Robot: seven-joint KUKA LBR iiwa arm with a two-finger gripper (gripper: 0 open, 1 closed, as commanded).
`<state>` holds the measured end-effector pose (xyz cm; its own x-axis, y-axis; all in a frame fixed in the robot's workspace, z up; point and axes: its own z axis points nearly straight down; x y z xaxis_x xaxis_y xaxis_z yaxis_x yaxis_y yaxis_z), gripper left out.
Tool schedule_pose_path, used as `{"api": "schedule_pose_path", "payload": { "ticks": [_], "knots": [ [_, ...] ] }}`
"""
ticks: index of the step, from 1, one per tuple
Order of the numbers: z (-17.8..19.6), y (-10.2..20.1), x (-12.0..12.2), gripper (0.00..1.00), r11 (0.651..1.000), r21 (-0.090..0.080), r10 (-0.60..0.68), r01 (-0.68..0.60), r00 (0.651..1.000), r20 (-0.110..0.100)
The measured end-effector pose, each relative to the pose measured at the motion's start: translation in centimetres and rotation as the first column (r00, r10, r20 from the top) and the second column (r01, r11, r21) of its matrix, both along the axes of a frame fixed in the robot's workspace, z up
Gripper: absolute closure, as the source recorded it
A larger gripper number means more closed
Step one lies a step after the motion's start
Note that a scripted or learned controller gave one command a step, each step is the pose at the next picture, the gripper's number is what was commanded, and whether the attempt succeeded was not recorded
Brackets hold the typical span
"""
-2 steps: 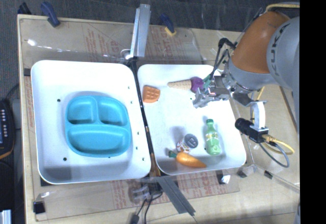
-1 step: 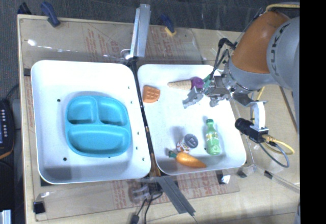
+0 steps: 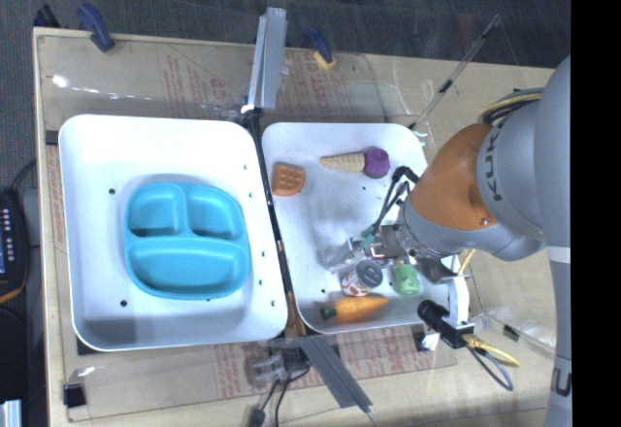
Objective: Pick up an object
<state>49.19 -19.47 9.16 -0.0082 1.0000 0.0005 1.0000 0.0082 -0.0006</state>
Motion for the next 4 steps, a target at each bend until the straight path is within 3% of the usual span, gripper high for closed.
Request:
{"api": "schedule_pose_path", "payload": {
  "ticks": [1, 2, 3, 4],
  "knots": [
    [1.0, 0.0, 0.2, 1.00, 1.000, -0.002, 0.006, -0.006, 1.000, 0.002],
    [8.4, -1.5, 7.7, 1.00, 1.000, 0.000, -0.001, 0.001, 1.000, -0.001],
    [8.4, -1.5, 7.7, 0.00, 1.000, 0.000, 0.000, 0.000, 1.000, -0.001],
    [0.0, -1.5, -0.8, 0.00, 1.000, 0.001, 0.000, 0.000, 1.000, -0.001]
  ]
}}
